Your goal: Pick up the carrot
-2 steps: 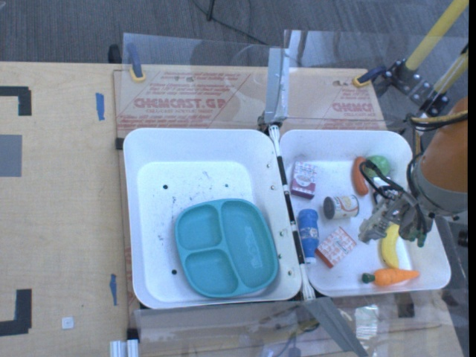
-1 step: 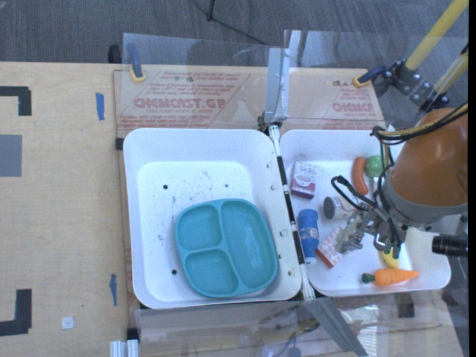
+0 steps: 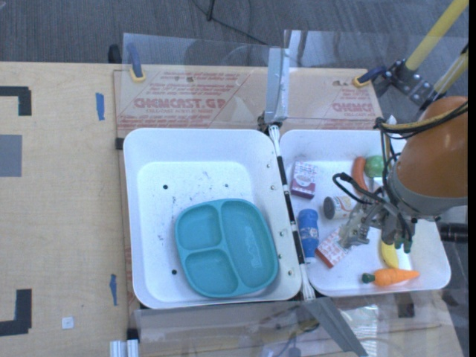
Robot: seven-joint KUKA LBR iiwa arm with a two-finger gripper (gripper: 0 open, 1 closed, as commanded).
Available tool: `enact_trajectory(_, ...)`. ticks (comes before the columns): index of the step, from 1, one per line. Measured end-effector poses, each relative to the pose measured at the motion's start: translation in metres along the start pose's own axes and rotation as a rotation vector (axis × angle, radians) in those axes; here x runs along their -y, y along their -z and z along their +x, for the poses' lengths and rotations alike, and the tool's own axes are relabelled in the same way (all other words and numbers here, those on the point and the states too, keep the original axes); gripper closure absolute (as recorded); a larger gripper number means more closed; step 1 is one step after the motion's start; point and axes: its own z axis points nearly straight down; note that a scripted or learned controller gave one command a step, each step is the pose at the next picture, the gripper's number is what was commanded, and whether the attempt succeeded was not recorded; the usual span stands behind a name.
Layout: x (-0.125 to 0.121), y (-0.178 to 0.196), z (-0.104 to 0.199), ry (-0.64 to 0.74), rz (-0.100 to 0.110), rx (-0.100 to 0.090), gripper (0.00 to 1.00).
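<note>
1. The carrot [image 3: 392, 277] is lying on its side in the right bin [image 3: 327, 282], close to that bin's near right corner, with its green tip pointing toward the left bin.
2. The end effector [image 3: 359, 229] is hanging over the middle of the right bin, away from the carrot; whether it is open or closed cannot be told from this angle, and nothing is visibly sitting in its grasp.
3. A yellow banana [image 3: 390, 253] is resting just above the carrot, partly under the arm.
4. A blue bottle [image 3: 307, 226] is lying near the right bin's left wall, with a red-and-white packet [image 3: 332, 250] just beside it and a small pink box [image 3: 303, 179] farther toward the back edge.
5. The left bin [image 3: 149, 169] is carrying a teal divided plate [image 3: 225, 247], which is sitting toward its near right corner.
6. Both bins are sitting side by side on the tabletop [image 3: 59, 199].
</note>
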Motion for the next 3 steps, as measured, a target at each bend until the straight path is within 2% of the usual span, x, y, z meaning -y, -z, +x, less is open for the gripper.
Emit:
enact_trajectory(1, -0.016, 0.0, -0.007, 0.097, 0.0, 0.0, 1.0)
enact_trajectory(2, -0.02, 0.043, -0.01, 0.121, -0.001, -0.001, 1.0)
enact_trajectory(3, 0.021, -0.024, -0.007, 0.135, 0.001, -0.004, 1.0)
